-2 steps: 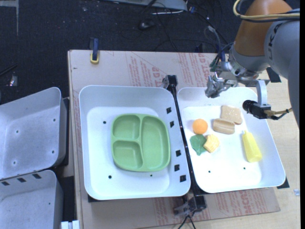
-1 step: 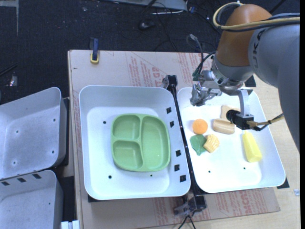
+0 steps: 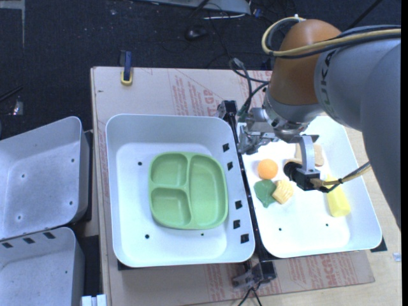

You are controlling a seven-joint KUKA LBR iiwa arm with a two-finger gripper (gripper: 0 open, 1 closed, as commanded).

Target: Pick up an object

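In the right bin [image 3: 319, 234] lie an orange ball [image 3: 268, 169], a green leaf-shaped piece [image 3: 263, 192], a pale yellow ridged piece [image 3: 283, 192] and a yellow block [image 3: 338, 203]. A tan object [image 3: 317, 156] peeks out beside the wrist bracket. My gripper [image 3: 250, 136] hangs over the bin's upper left corner, near the wall between the bins, up and left of the orange ball. The arm's body hides its lower end. I see nothing held in it.
The left bin [image 3: 127, 234] holds a green divided plate [image 3: 189, 190]. A yellow and blue clamp [image 3: 127, 69] sits on the bench's back edge. White trays [image 3: 38, 171] lie off the bench at the left. The arm covers the right bin's back part.
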